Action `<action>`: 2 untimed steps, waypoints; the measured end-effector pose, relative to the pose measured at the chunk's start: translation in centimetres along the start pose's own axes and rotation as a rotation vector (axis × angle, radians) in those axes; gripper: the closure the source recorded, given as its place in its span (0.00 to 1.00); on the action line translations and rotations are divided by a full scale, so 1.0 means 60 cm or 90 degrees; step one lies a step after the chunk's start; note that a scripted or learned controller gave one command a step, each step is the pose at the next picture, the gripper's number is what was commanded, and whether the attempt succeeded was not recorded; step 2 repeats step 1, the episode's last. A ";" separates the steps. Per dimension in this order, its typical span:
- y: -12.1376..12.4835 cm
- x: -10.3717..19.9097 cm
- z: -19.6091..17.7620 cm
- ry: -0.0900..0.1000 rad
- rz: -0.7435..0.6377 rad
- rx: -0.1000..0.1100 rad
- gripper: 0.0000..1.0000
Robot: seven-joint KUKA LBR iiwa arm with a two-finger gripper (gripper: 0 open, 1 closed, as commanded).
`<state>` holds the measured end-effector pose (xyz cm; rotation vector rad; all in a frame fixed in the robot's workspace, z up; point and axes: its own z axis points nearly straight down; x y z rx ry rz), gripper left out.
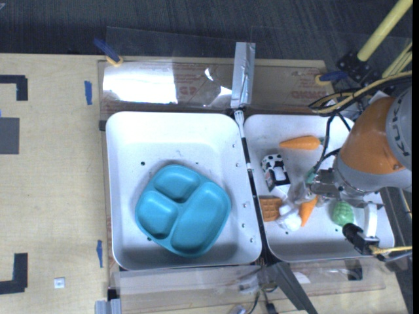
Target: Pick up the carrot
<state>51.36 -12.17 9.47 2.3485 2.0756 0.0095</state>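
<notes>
We read this as the approach step. Our grey two-finger gripper (313, 190) hangs low in the right-hand shallow white plastic bin (262, 124), and we cannot tell its state. A long smooth orange carrot (300, 143) lies beyond the tool, near the bin's far wall; a smaller orange carrot-like piece (306, 210) sits just beneath it. Next we judge it needs centring over one and a clean descent.

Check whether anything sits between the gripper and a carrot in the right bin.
Nothing visible does. The gripper hovers right beside the lower carrot; a white item and a cracker lie on that carrot's other side. A second carrot lies apart, higher up.
</notes>
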 end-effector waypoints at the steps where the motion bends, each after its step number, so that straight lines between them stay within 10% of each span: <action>1: 0.068 0.138 -0.146 0.001 -0.216 0.006 1.00; 2: 0.068 0.138 -0.146 0.001 -0.216 0.006 1.00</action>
